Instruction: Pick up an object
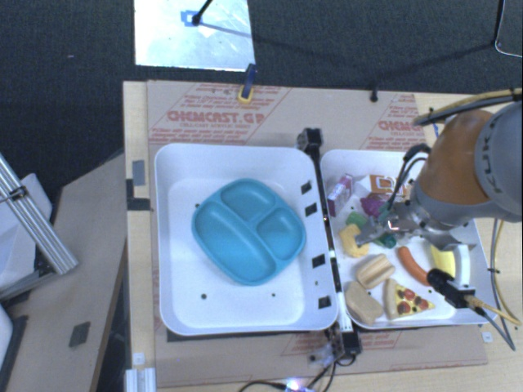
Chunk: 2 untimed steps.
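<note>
The right bin (pixel 335 163) holds several toy foods. Among them are a yellow banana (pixel 352 242), a green piece (pixel 357 219), purple grapes (pixel 373 205), a pink packet (pixel 339 190) and a small orange-and-white box (pixel 382 184). Nearer the front lie a bread roll (pixel 374 269), an orange sausage (pixel 411 265), a pizza slice (pixel 406 299), a tan biscuit (pixel 362 304) and a yellow piece (pixel 442 260). My gripper (pixel 381 229) is low over the middle of this bin, just right of the banana and the green piece. Nothing shows between its fingers.
The left bin (pixel 176 296) carries a blue divided plate (pixel 248 231). A black-clipped divider (pixel 320 219) separates the two bins. The grey and orange arm (pixel 462 170) covers the right bin's far right part.
</note>
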Available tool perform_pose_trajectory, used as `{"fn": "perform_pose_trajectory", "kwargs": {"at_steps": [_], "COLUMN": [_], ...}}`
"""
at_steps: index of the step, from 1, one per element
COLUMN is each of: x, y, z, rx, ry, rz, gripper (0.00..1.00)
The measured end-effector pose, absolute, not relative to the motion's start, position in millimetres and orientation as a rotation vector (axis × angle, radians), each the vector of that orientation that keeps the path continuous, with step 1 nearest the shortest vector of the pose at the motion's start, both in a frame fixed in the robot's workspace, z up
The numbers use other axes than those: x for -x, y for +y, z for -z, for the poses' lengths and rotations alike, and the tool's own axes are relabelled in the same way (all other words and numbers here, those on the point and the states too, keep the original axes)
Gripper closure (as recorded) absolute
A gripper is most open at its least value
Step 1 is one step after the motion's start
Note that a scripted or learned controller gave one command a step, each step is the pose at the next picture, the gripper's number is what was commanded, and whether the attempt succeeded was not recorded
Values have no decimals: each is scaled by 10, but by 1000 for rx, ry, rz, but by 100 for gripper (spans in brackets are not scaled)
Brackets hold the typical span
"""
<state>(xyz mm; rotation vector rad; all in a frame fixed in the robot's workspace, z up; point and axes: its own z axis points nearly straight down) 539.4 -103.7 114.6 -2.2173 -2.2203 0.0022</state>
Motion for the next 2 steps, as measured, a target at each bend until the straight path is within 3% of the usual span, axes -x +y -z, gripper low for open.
{"fn": "perform_pose_trajectory", "kwargs": {"at_steps": [1,2], "x": [-5426,-5442], "y": [-1032,-1030], "z": [-879,-1000], "rx": [2222,2224], "ry": [-2224,-2228], "rz": [9,15], "gripper": [0,100]}}
